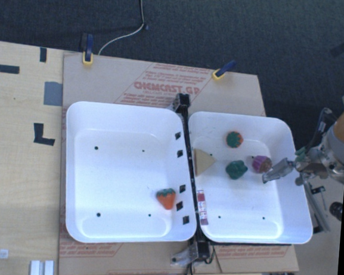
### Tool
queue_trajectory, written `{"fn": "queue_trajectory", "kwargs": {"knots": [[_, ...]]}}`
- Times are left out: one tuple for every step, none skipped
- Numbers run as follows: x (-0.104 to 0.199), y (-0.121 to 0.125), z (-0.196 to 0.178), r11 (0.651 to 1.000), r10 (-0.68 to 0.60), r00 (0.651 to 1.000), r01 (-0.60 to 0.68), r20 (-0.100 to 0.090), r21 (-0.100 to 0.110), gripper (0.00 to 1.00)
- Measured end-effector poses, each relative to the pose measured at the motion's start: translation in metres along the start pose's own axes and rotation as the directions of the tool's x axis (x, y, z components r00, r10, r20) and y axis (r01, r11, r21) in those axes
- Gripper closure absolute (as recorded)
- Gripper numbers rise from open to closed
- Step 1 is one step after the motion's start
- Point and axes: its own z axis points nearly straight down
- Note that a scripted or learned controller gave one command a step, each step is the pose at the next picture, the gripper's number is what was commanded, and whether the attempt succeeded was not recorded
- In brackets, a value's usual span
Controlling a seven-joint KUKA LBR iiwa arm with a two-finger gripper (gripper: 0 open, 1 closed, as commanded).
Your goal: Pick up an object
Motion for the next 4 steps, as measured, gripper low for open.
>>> {"fn": "queue_trajectory", "kwargs": {"knots": [[-0.013, 0.066, -0.156, 1.0, -0.003, 1.0, 0.003, 0.009, -0.021, 0.0], [0.06, 0.054, -0.28, 1.0, -0.008, 1.0, 0.008, 0.002, -0.018, 0.0], [0.111, 0.113, -0.301, 1.0, -0.007, 1.0, 0.007, 0.001, -0.006, 0.0], [0.159, 0.161, -0.303, 1.0, -0.006, 1.0, 0.006, 0.0, -0.001, 0.0]]}}
